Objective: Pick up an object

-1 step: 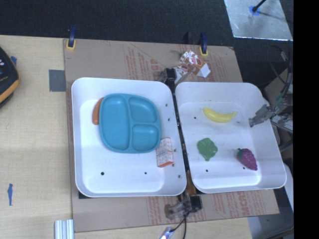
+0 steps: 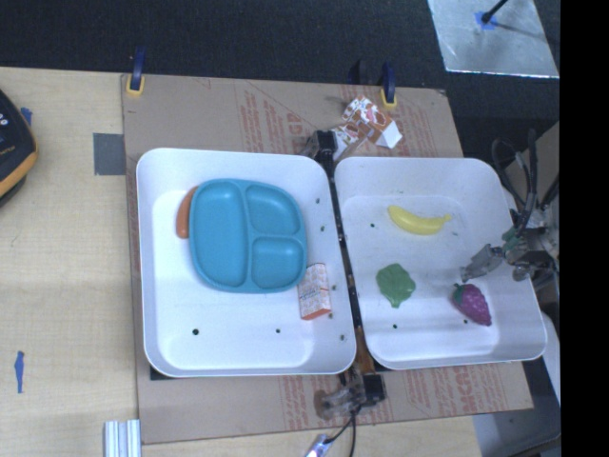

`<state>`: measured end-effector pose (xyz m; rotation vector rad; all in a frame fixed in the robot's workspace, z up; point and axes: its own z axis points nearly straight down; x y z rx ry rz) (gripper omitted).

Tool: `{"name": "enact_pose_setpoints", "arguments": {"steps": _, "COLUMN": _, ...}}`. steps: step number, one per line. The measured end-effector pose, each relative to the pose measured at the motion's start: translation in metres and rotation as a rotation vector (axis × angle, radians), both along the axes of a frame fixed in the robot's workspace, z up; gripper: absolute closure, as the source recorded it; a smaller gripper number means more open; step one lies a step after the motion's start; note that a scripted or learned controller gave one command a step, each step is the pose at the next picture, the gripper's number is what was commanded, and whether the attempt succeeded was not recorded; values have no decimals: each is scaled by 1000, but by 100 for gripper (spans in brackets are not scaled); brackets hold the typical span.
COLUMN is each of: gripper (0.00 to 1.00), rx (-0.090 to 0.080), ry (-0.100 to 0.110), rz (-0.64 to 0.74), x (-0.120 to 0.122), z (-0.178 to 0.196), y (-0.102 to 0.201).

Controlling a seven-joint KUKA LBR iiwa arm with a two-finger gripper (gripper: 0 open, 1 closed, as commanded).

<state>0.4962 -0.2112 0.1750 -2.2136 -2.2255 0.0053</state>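
Rightward, one bin (image 2: 504,188) holds banana (image 2: 419,220), green toy (image 2: 395,284), purple toy (image 2: 472,304) — fingers' (image 2: 479,264) state unclear.

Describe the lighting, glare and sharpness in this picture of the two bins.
In the camera view: soft, even light, faint shadows; mild glare on the right bin behind the banana; the whole frame is slightly soft, and the gripper at the right is blurred.

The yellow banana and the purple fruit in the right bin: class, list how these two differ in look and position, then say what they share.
Colour: the yellow banana is bright yellow; the purple fruit is dark purple.
Shape: the banana is long and curved; the purple fruit is short and rounded.
Position: the banana lies toward the far side of the right bin; the purple fruit lies nearer its front, just below the gripper.
Shared: both rest on the same bin's floor, ungripped.
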Motion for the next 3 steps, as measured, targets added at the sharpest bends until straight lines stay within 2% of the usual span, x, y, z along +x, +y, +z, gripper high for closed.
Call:
{"name": "enact_pose_setpoints", "arguments": {"steps": 1, "gripper": 0, "rx": 1, "ry": -3, "rz": -1, "x": 71, "z": 56, "y": 30}}
{"name": "enact_pose_setpoints", "arguments": {"steps": 2, "gripper": 0, "rx": 0, "ry": -1, "rz": 0, "x": -4, "z": 19, "y": 30}}
{"name": "enact_pose_setpoints", "arguments": {"steps": 3, "gripper": 0, "rx": -1, "ry": -1, "rz": 1, "x": 67, "z": -11, "y": 44}}
